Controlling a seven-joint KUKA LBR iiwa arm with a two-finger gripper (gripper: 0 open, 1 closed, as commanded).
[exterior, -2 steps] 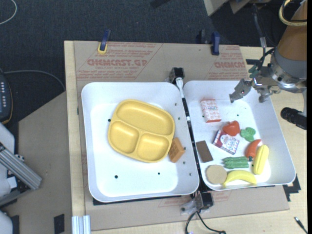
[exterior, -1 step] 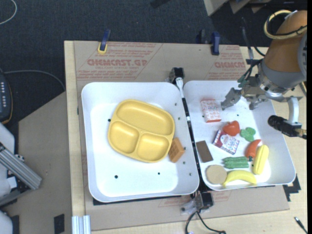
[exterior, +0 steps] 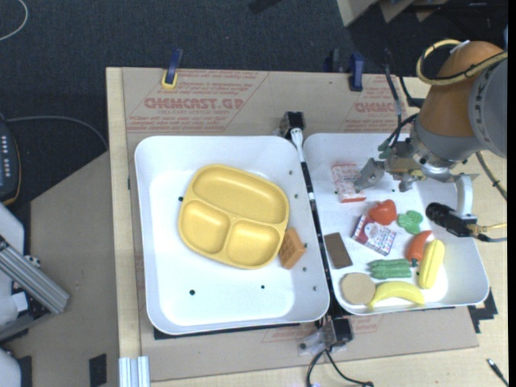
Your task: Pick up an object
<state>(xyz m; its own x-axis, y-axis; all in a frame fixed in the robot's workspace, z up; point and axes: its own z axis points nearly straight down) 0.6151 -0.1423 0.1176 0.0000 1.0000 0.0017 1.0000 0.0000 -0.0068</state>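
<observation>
My gripper hangs over the back of the right bin, just right of a white and red packet. Nothing shows held in it. In front of it lie a red tomato-like toy, a green piece and a red and white pouch. Nearer the front are a brown bar, a green vegetable, an orange piece, a yellow corn-like piece, a banana and a tan round disc.
The left bin holds a yellow divided plate with a brown block beside its right edge. A black part with a yellow cable juts from the arm over the right bin. Clamps grip the board at the back.
</observation>
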